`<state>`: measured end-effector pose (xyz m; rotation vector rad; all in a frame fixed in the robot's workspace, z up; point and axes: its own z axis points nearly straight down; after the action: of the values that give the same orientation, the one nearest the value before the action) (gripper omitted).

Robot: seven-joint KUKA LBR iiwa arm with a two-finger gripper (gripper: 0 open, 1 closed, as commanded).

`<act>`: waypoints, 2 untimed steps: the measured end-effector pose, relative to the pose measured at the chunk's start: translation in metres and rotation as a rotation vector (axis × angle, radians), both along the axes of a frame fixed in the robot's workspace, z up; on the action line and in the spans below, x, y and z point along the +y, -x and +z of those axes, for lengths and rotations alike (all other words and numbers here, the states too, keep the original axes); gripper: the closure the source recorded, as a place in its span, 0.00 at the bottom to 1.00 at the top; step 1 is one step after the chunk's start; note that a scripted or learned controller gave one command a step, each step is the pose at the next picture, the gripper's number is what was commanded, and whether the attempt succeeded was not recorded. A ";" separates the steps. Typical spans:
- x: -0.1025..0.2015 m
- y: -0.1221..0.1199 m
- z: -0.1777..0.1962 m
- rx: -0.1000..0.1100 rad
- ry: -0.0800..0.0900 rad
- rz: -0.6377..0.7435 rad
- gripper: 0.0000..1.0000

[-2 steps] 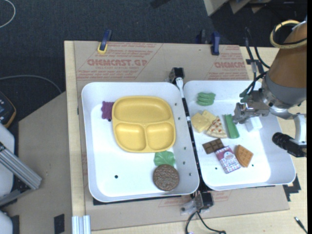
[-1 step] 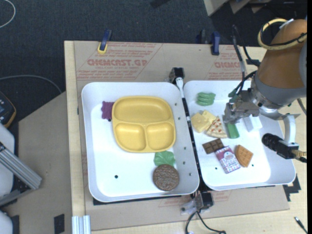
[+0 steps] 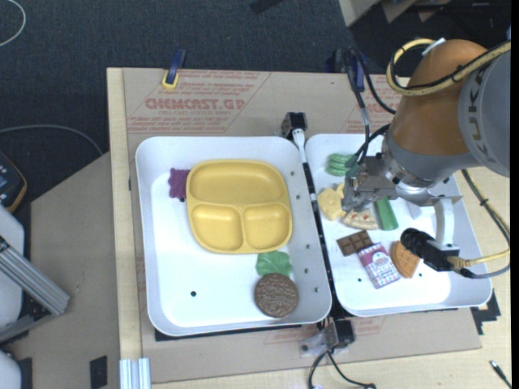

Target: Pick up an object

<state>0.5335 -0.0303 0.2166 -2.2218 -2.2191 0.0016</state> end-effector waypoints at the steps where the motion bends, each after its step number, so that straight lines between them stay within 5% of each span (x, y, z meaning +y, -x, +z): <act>1: 0.039 0.001 0.002 -0.002 0.000 0.001 1.00; 2: 0.077 0.004 0.011 -0.003 0.000 0.001 1.00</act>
<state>0.5298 0.0466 0.2277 -2.2230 -2.2216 -0.0018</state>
